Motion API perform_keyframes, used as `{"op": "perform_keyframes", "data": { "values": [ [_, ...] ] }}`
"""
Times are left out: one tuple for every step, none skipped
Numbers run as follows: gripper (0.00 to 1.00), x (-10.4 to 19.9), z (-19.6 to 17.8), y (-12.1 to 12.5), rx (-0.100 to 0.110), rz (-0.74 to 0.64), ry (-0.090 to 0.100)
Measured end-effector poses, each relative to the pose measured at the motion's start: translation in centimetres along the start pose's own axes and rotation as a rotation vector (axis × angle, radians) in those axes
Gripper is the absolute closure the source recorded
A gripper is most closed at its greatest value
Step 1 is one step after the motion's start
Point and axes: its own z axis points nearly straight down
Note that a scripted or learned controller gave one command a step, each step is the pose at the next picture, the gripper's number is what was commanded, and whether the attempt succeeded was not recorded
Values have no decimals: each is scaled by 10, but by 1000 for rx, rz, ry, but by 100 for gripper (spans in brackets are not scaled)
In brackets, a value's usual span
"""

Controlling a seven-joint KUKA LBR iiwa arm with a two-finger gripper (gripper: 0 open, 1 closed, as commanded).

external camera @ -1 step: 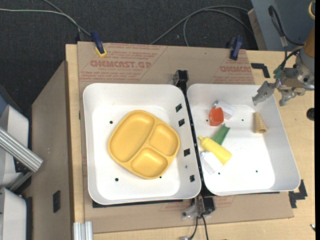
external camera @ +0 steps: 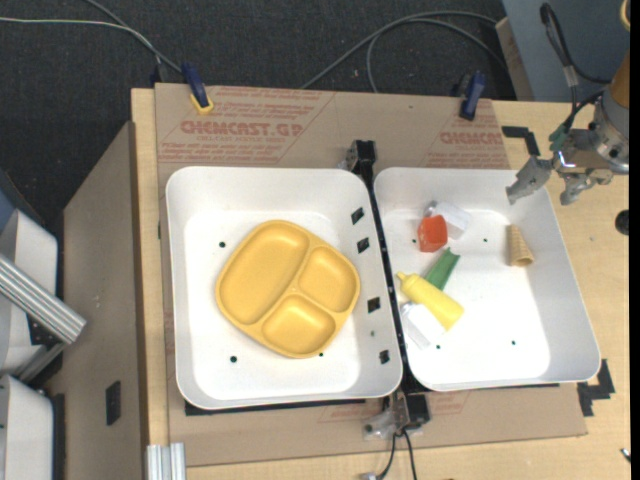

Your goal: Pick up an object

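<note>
Cardboard-topped bench (external camera: 300,108) at centre frame, clipped at the top edge, bearing two shallow white plastic bins side by side. Left bin (external camera: 190,268) holding one glossy yellow three-compartment plastic tray (external camera: 288,288), lying flat. Right bin (external camera: 560,308) scattered with candidate objects, loose and within reach: small red block (external camera: 432,232) near a scrap of clear wrap, green marker-like stick (external camera: 441,268) touching a yellow squeeze bottle (external camera: 432,299), and a tan ridged cone (external camera: 519,245) apart toward the right. Grey two-finger gripper (external camera: 546,180) poised at the right bin's upper right corner, fingers spread apart, gripping nothing. No object yet lifted; cone nearest.
</note>
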Motion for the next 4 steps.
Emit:
{"op": "perform_keyframes", "data": {
  "values": [
    [0, -7, 57, -6, 7, 1, 2],
    [0, 2, 116, -11, 7, 0, 3],
    [0, 2, 148, -5, -16, -3, -4],
    [100, 2, 135, -3, -23, -4, -5]
  ]
}}
